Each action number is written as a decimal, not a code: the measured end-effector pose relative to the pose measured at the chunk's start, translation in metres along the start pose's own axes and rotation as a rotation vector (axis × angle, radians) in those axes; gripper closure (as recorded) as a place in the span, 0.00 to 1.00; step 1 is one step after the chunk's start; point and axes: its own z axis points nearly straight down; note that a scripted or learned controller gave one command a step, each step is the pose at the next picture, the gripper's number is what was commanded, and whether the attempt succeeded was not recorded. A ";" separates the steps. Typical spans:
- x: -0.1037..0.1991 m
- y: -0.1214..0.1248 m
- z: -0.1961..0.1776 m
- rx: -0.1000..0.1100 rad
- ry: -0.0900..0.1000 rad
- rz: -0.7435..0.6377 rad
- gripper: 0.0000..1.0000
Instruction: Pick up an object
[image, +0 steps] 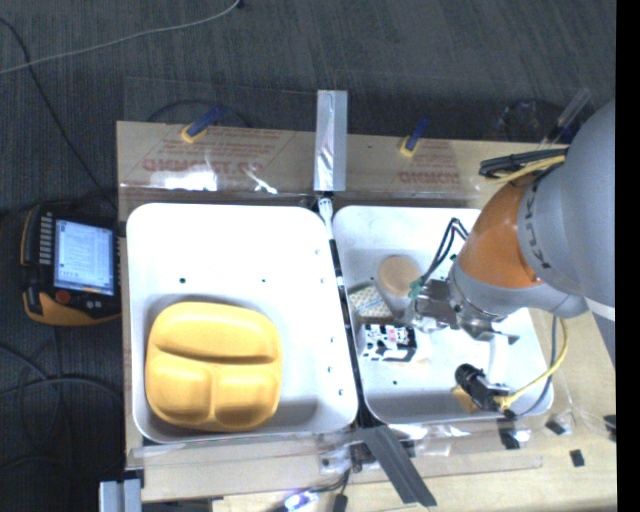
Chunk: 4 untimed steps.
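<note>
While the gripper (418, 312) hangs low in the right bin (520, 400), we cannot tell its grip; a tan round object (396, 272) sits at its 11 o'clock.

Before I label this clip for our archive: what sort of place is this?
Probably a robotics lab test bench: two shallow white bins, a grey and orange robot arm, and a handheld control pendant on dark carpet.

Grey arm (570, 215) reaching from the right over the right bin (520, 405), orange-banded wrist bent downward, gripper (420, 315) low inside that bin
</note>
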 end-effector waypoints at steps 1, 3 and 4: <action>-0.020 0.023 -0.081 0.022 -0.008 -0.074 1.00; -0.009 -0.027 -0.142 0.020 -0.003 -0.342 1.00; 0.025 -0.021 -0.084 0.025 -0.008 0.073 1.00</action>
